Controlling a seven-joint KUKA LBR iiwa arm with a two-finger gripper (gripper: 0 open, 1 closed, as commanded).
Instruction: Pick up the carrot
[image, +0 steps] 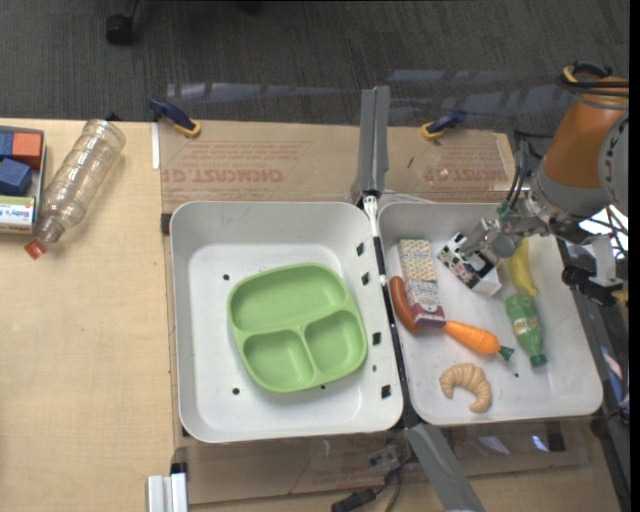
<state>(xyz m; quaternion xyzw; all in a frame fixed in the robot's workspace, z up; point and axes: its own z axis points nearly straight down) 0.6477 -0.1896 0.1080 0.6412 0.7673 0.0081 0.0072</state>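
The claw (470, 258) hangs over the far part of the right bin (560, 400), a cluttered knot of black and white metal parts below the grey arm (575, 190) with its glossy orange band; whether it is apart or together cannot be told. The carrot (472, 337) lies near the bin's middle, well apart from the claw and nearer the viewer: a smooth orange taper, tilted, with a small green tip at its right end. Its left end is just beside a boxy carton (421, 283) with a pale printed face and a dark purple foot. Against the carton's left side lies a glossy red-brown sausage (402, 303), curved. Nearer still sits a tan croissant (470, 385), ridged and crescent-shaped. To the carrot's right lies a green bottle (526, 327), shiny, and beyond it a yellow banana (521, 268).

The left bin (195, 330), matte white with rounded corners, holds a pale green plate (297, 327) split into three compartments. On the wooden bench to the far left lies a clear ribbed plastic bottle (78, 177) with a red cap.
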